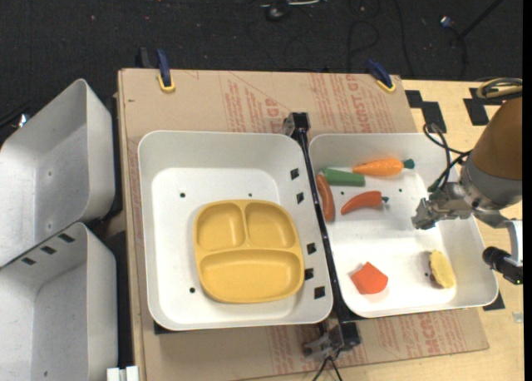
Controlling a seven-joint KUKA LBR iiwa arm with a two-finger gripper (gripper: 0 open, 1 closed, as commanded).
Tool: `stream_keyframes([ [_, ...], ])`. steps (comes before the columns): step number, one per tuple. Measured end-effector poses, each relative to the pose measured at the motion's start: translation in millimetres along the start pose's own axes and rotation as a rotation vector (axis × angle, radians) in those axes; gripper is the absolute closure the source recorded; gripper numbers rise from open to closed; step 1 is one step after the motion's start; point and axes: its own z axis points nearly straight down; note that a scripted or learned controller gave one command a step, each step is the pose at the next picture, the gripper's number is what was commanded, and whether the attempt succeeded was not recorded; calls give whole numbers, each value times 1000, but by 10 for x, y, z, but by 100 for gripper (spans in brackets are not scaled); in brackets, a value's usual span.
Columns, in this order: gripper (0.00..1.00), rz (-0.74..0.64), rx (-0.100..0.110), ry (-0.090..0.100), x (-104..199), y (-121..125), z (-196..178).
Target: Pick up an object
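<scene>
The right bin (399,309) holds several toy foods. An orange carrot (379,167) lies at the back with a green piece (343,177) beside it. A red sausage (326,198) rests along the left wall, and a red chili pepper (362,202) lies next to it. At the front sit an orange-red wedge (369,278) and a yellow piece (441,269). My gripper (426,213) hovers low over the bin's right side, right of the chili pepper and above-left of the yellow piece. Nothing shows in its grasp.
The left bin (166,163) holds a yellow divided plate (248,249). A black divider (314,221) runs between the two bins. Two more white bins (50,171) stand off the bench at the left. Cables trail by the arm (499,163) at the right.
</scene>
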Motion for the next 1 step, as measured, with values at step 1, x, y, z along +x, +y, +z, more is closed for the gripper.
stream_keyframes([
  [1,100,-3,-4,-2,-30,13,-631],
])
